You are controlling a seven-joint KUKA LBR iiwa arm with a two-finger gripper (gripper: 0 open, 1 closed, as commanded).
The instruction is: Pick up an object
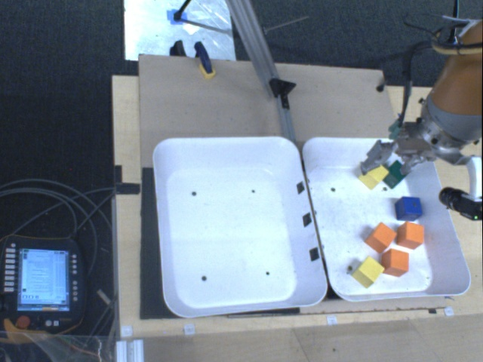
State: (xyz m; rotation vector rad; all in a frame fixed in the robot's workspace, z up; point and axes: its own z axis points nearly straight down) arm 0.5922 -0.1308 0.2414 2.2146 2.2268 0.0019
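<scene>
- Camera view, far lower left of the frame: a teach pendant (41, 280) with a lit screen lies on the dark floor, with black cables (68, 194) looping just above it.
- Left of centre: the left white bin (170, 164) sits on the tan bench (249, 96), its floor bare apart from four small dark dots.
- Upper centre: a grey pole (253, 32) slants down across the bench to the seam between the two bins.
- Right of centre: the right white bin (441, 289) touches the left bin along that seam.
- Lower part of the right bin: a yellow cube (368, 271) lies near the front wall, with three orange cubes (395, 247) clustered just above and beside it.
- Just above that cluster: a blue cube (408, 208) stands apart from the others.
- Upper part of the right bin: another yellow block (373, 177) and a green block (394, 175) lie touching side by side.
- Directly over those two: the gripper (388, 159) is low, its fingers narrowly spread and reaching down around the green block; whether they actually clamp it cannot be told.
- Far right edge: the arm (459, 89), grey with an orange band, reaches in.
</scene>
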